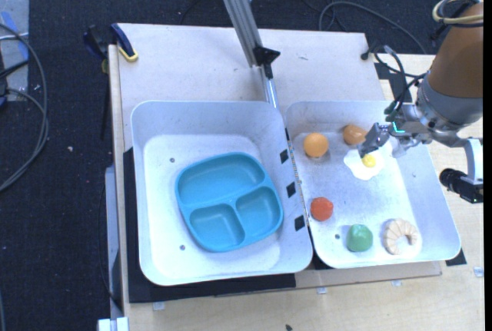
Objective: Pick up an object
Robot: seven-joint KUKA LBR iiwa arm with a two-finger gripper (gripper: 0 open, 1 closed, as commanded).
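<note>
The arm point(460, 68) is cut off at the frame's right edge; the tool point(377, 139) is too small to tell its fingers' stance.

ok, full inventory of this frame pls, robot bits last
bins: 2, white, side by side on the bench
divided tray: 1, blue, three compartments, in the left bin
orange ball: 1, orange, right bin, far left part
brown piece: 1, orange-brown, right bin, far side
fried egg toy: 1, white with yellow centre, right bin, middle
red piece: 1, red-orange, right bin, left side
green piece: 1, green, right bin, near edge
shrimp-like piece: 1, tan and white, right bin, near right corner
arm: 1, grey with orange band, reaching in from the right
end effector: 1, dark, just above the fried egg toy
</note>
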